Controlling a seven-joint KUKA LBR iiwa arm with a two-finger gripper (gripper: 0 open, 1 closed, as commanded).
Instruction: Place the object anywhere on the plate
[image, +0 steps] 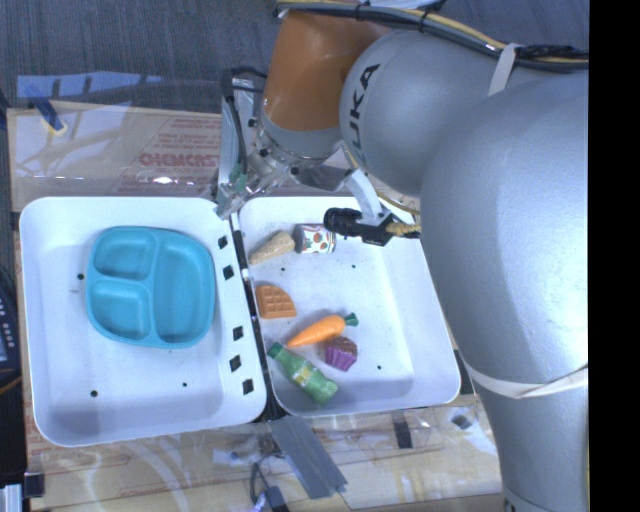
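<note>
A blue plate (152, 285) with three compartments lies in the left bin (60, 390). The right bin (400, 330) holds a tan bread wedge (270, 246), a small patterned can (316, 240), a waffle piece (275, 301), an orange carrot (318, 331), a purple cupcake (341, 353) and a green bottle (302, 372). My gripper (232, 192) hangs over the far end of the divider between the two bins, just above and to the left of the bread wedge. I see nothing held in it.
The big grey arm covers the right side of the view and overhangs the right bin's far right corner. A black connector (356, 226) on the arm sits beside the can. Bench clutter (300, 455) lies in front of the bins.
</note>
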